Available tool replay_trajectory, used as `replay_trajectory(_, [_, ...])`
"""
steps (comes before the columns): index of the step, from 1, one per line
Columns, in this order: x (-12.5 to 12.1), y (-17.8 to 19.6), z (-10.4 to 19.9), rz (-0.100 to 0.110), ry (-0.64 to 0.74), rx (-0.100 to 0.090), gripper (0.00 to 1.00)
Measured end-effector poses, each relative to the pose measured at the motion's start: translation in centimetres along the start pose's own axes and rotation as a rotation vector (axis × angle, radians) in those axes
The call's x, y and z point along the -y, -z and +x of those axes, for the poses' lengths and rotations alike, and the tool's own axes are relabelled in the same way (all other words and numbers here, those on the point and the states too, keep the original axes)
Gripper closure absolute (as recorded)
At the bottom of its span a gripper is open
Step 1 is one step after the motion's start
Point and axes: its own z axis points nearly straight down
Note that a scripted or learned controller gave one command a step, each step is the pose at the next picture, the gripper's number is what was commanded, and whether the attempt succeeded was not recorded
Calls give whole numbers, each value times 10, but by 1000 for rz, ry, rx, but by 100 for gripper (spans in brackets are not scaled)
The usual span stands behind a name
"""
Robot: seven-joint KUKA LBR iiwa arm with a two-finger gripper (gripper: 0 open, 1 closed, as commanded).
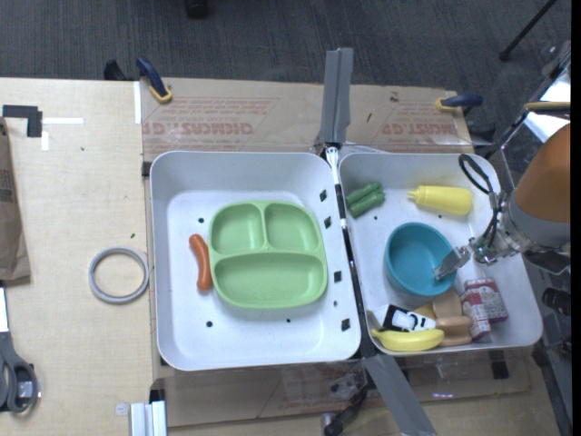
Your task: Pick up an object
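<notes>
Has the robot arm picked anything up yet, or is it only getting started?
Nothing looks lifted yet. The gripper is down in the right bin, at the rim of the blue bowl, with nothing seen between its fingers. The yellow bottle, banana and can lie in the bin. Grasping and lifting remain.

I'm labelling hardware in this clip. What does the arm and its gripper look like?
The arm is grey with a broad orange band above the wrist. A black cable loops beside it. The gripper is small, metallic silver-grey, with two slim fingers.
</notes>
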Motion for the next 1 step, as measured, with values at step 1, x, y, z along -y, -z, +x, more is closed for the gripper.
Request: replay_trajectory(1, [-61,-1,19,1,12,0,0])
